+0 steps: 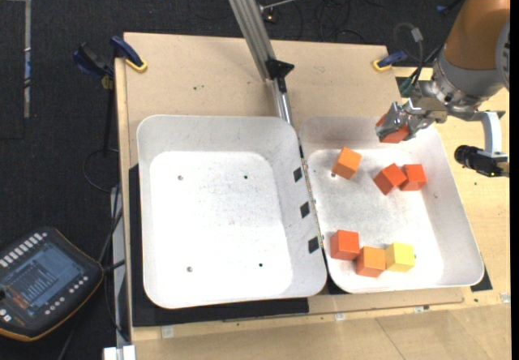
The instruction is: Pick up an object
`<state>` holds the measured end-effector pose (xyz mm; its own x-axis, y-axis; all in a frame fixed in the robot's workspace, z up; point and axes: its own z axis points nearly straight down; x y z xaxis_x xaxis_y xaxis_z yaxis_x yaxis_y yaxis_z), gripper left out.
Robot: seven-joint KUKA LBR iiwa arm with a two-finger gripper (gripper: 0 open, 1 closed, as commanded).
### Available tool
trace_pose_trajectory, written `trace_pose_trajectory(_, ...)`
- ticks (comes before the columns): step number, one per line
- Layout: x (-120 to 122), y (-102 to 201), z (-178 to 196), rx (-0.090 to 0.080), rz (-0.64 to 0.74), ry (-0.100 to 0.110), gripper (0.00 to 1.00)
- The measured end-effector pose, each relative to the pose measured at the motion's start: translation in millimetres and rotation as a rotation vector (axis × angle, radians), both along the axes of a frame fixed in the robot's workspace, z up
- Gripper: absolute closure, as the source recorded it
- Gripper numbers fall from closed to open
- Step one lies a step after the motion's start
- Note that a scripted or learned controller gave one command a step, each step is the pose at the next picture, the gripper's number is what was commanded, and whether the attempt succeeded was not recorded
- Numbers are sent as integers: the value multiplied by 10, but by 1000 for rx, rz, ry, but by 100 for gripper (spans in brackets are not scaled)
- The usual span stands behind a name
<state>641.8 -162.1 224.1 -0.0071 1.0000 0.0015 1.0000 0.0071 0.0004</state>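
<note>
Above the far edge of the right bin [454,188] you see the hand [395,130], closed on an orange-red block [393,135]. Below the hand, inside the bin, lie an orange block [347,162] and two red blocks [390,178]; further below it rest three more blocks, one yellow block [401,256].

Single fixed camera, mounted high above desk [340,62], looking down at slant. Far enough back to take in both bins whole: left bin [154,188], right bin [454,212], side by side mid-frame. Desk's far edge toward top, near edge toward bottom. Dark floor [57,147] visible left and beyond. Arm [478,34] enters from right edge, upper corner.
</note>
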Motion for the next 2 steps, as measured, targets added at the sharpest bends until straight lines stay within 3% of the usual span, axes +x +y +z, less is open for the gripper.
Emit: trace_pose_trajectory(2,-388,1042,36,1,1,2,100)
